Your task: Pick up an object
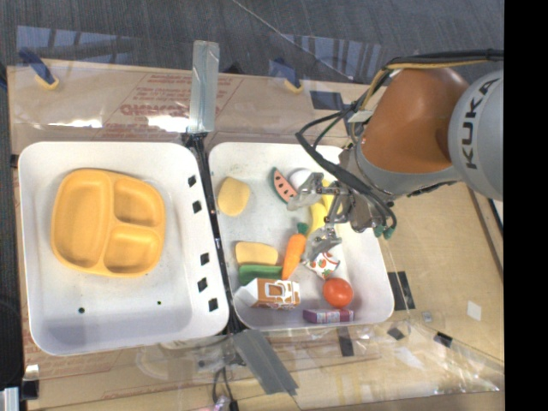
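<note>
The right bin [377, 272] holds several toy foods: a watermelon slice [280, 185], a pale yellow round piece [233, 196], a yellow block [256, 253] with a green piece [259, 272] below it, a carrot [293, 255], an orange and white carton [276, 292], a red tomato [338, 292], a purple box [328, 316] and a yellow piece [318, 215]. My gripper [324, 243] hangs low in this bin, right of the carrot and just above a white and red item [323, 265]. Nothing can be seen held in it.
The left bin [51, 315] bears a yellow divided plate [107, 221]. A grey tape strip [202, 84] runs up from the wall between the bins. The arm's orange band [411, 127] and black cables [330, 127] hang over the right bin's far right corner.
</note>
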### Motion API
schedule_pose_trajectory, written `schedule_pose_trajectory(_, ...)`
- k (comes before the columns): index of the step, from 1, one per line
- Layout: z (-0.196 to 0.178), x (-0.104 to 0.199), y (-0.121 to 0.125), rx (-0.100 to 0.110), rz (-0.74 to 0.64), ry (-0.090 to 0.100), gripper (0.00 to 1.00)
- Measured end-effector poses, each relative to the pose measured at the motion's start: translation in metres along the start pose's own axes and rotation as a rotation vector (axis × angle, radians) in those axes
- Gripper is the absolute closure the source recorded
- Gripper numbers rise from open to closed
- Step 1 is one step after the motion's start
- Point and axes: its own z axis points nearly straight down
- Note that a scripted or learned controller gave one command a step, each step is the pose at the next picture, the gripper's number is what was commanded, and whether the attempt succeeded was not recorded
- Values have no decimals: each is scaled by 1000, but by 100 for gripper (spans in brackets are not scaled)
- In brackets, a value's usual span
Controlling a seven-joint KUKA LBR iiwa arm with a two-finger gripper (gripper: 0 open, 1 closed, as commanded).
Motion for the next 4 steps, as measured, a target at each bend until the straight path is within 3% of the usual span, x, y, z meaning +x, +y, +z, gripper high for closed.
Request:
schedule_pose_trajectory(1,130,-4,-34,-1,107,0,0)
schedule_pose_trajectory(2,119,-7,-32,0,97,-3,100)
schedule_pose_trajectory(3,-56,-79,-53,4,-90,-13,100)
schedule_pose_trajectory(4,45,-58,-6,-4,-86,6,100)
